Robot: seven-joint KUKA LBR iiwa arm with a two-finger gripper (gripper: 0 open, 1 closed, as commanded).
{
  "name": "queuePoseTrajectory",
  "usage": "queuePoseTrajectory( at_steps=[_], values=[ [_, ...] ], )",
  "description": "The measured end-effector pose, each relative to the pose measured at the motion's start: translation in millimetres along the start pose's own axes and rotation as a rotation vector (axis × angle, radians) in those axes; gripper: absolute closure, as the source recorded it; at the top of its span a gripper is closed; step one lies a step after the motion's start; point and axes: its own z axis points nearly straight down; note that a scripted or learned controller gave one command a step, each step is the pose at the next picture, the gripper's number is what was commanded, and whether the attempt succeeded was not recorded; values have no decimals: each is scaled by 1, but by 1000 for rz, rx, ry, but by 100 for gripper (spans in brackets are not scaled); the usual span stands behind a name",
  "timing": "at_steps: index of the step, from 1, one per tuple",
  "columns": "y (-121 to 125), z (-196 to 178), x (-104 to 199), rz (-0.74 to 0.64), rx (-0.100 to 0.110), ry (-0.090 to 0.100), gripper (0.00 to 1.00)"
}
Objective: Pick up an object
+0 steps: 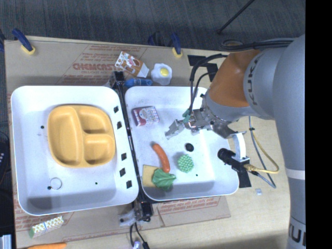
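The gripper (175, 128) hangs over the middle of the right bin (223, 188), its grey fingers (171, 131) pointing toward the bin's left wall, a little apart, with nothing between them. The arm (259, 82) reaches in across the bin's right rim, its orange band above the wrist.

Inside the right bin, a small red and white packet (145, 115) lies near the far left corner. An orange sausage (161, 156) lies slantwise near the middle, just below the gripper. A green dotted ball (185, 163) sits beside it toward the right, and a small black spot (189, 148) marks the bin floor just above the ball. A green leafy piece (164, 179) rests on a yellow slice (149, 175) at the near left corner.

The left bin (26, 139) holds a yellow divided tray (82, 135). On the tabletop (62, 61) beyond the bins stand a small printed carton (127, 63) and a yellow and white toy (162, 73).
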Motion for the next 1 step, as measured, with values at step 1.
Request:
queuePoseTrajectory(
  at_steps=[1],
  values=[
    [-39, 67, 31, -265, -1, 1, 0]
  ],
)
